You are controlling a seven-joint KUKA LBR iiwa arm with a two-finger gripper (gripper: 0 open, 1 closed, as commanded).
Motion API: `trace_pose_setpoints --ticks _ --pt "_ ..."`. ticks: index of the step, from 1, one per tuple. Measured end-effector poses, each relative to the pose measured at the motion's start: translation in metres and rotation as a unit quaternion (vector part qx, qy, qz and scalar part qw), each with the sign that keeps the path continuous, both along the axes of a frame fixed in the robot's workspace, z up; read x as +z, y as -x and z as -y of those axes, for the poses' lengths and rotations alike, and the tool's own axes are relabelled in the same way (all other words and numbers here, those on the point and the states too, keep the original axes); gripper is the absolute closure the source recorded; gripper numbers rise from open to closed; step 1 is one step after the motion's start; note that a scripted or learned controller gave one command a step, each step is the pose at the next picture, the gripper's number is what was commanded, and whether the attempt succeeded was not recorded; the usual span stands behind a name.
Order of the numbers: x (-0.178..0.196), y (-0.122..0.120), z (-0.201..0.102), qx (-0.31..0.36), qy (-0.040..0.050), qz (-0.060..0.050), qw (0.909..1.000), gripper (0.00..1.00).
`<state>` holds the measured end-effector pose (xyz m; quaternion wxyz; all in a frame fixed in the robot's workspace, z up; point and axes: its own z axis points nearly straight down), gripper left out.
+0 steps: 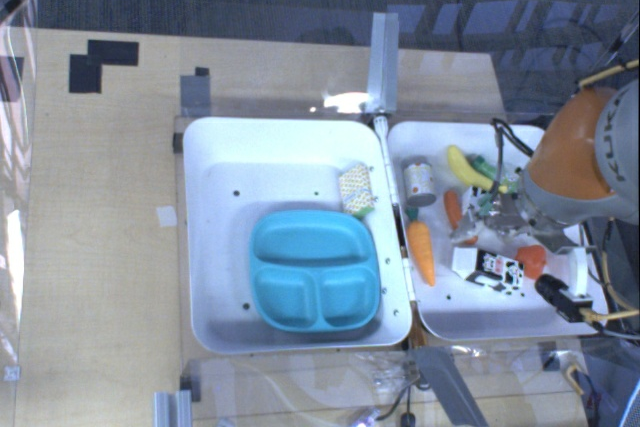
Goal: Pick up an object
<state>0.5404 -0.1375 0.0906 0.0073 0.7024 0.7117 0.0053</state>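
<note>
Nearest the camera, the blue divided tray (314,268) lies in the left bin (215,215), with a small patterned pouch (356,189) just beyond its far right corner. In the right bin (430,315) the near items are a black-and-white card (488,267) and a long carrot (421,252); a red piece (531,260) sits beside the card. Farther back are a smaller orange piece (453,207), a grey can (417,182) and a banana (465,166). The end effector (490,213) is low over the middle of this clutter, between the card and the banana, but whether it is spread or pinching anything cannot be told from this angle. Nothing appears lifted, so the pick seems not yet done: a grip and a raise are left. Beyond the bins the table (100,215) ends at dark carpet.
</note>
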Motion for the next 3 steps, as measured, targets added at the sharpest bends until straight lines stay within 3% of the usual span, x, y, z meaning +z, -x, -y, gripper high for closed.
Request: trace_pose_setpoints --ticks 1,2,3 --pt "0.012 -0.002 -0.002 0.001 -0.0014 0.002 1.0 1.0" --pt "0.139 -0.01 -0.001 -0.248 -0.0034 -0.005 0.9688 1.0" --pt "0.158 -0.047 -0.041 -0.169 -0.0026 -0.006 0.9856 1.0"
